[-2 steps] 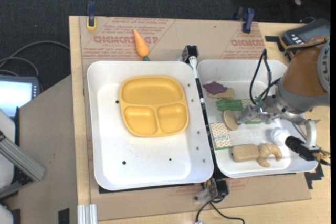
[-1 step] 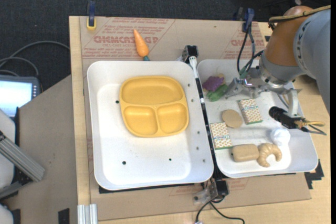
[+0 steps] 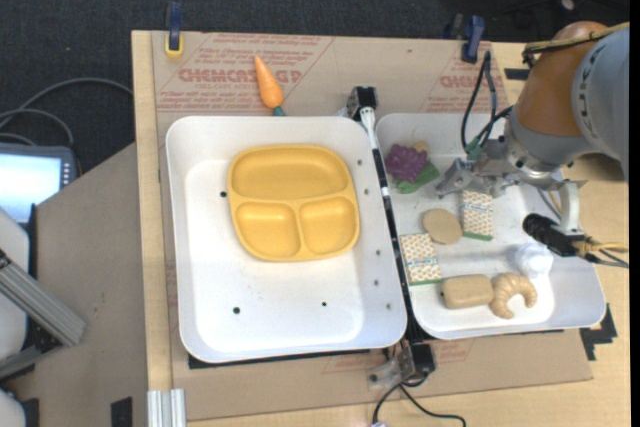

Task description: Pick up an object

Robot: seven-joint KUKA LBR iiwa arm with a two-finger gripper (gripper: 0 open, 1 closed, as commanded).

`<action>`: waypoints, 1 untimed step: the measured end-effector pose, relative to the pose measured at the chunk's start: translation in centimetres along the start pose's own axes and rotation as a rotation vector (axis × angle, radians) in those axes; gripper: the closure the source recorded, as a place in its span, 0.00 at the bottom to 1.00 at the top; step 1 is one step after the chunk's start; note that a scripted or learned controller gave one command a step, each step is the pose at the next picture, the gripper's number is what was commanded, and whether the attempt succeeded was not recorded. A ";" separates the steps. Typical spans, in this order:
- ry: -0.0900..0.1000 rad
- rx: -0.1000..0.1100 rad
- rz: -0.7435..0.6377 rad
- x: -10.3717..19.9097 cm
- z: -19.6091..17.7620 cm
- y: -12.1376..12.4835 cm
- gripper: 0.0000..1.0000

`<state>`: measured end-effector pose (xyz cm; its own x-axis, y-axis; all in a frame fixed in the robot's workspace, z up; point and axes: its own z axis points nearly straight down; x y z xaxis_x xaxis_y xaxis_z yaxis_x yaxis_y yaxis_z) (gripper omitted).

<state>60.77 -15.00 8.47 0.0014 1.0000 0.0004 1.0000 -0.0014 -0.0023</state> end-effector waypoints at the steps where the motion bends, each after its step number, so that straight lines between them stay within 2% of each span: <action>1: 0.000 0.000 0.000 -1.4 0.0 -0.7 0.00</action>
